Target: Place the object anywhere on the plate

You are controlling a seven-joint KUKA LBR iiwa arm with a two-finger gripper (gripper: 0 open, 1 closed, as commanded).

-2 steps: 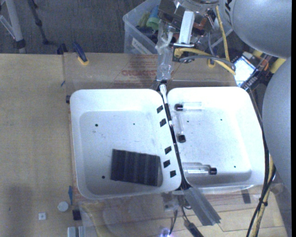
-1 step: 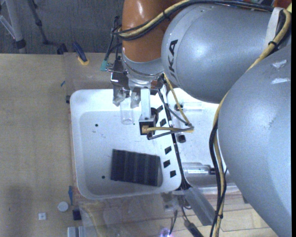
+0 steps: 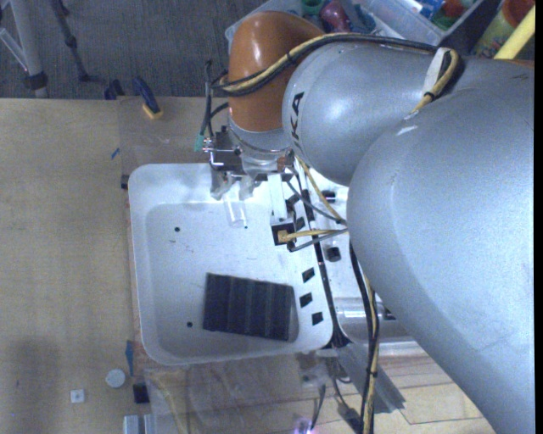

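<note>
arm (image 3: 424, 212) hides second bin — plate unseen

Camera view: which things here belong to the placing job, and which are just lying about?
Job:
- gripper, over the far end of the white bin
- dark ribbed slab in that bin; cannot tell if it is the object or the plate

Lying about:
- blue clamp on the bench
- small grey disc beside the bin
- colourful clutter at the back

hand (image 3: 237, 202) over white bin (image 3: 161, 254), dark ridged block (image 3: 248, 307)
</note>
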